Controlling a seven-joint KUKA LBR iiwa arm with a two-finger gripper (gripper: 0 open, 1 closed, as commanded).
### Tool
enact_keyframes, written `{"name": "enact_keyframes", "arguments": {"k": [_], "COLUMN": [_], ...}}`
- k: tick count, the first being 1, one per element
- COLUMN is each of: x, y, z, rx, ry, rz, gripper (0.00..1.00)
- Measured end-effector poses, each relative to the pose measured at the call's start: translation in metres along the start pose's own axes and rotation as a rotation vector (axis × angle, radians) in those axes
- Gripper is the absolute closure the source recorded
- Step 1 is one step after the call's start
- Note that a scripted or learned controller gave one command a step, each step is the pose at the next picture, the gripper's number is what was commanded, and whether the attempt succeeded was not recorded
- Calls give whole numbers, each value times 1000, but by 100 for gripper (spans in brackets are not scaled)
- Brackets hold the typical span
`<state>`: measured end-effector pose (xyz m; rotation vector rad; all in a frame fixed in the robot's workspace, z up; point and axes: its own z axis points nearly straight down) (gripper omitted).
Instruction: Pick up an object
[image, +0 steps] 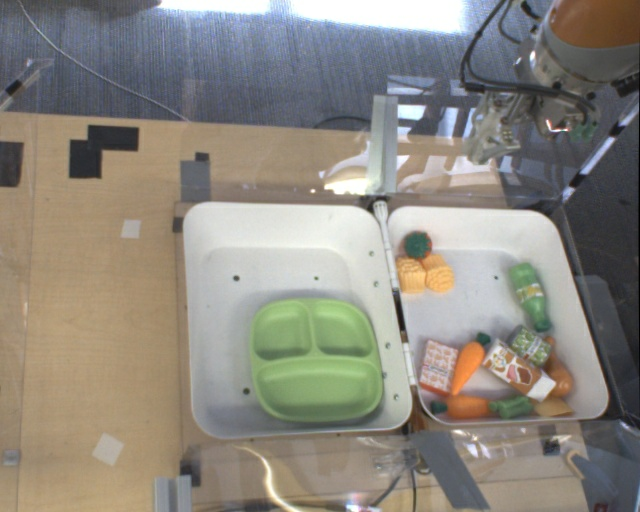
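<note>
Nothing is picked up yet — we see the hand (497, 128) hanging above the far edge of the right bin (480, 232), and we cannot tell how it is set. Candidates all lie in that bin: a green bottle (528, 294), a carrot (465, 367), yellow corn pieces (424, 274). Descent, grasp and lift all remain — the left bin's green tray (315, 359) sits untouched.

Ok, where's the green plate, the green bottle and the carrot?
green plate (316, 360): camera view, middle divider ridge.
green bottle (528, 294): camera view, its label.
carrot (465, 368): camera view, orange body.
</note>
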<state>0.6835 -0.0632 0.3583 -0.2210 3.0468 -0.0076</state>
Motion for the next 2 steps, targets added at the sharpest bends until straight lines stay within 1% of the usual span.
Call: {"name": "enact_keyframes", "arguments": {"k": [1,2], "x": [24,20], "y": [-43,-42], "z": [45,29], "rx": [-18,-15], "ry": [74,60], "rz": [-227,-229], "gripper": [100,100]}}
